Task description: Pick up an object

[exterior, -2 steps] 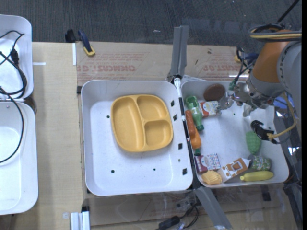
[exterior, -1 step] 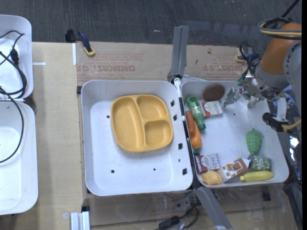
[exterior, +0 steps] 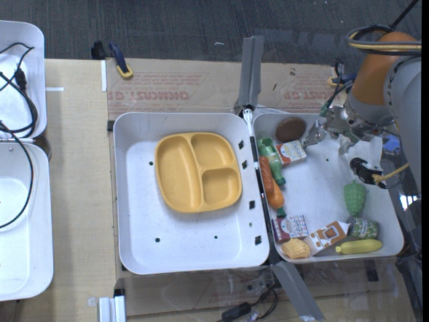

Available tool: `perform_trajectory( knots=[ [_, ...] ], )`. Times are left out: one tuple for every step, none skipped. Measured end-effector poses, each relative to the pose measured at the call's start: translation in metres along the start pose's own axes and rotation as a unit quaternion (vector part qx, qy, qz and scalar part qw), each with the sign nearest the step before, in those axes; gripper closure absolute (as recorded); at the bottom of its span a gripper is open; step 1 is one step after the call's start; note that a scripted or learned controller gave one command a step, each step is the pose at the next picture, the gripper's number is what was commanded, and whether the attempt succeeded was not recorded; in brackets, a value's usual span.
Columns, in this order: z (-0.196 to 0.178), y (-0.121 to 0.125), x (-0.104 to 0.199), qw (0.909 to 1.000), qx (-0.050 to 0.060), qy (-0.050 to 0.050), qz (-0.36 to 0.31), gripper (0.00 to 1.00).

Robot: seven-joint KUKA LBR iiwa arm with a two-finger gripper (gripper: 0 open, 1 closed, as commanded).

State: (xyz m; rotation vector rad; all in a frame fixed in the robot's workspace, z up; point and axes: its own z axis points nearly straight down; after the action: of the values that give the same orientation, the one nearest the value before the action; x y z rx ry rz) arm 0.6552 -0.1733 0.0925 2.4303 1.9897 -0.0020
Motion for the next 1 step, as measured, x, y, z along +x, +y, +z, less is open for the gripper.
perform_trajectory(
  knots=[
    [-0.0004, -0.0052, 0.0458, 0.9931, -0.001, 0.0, -0.117, 0.0]
  ],
)
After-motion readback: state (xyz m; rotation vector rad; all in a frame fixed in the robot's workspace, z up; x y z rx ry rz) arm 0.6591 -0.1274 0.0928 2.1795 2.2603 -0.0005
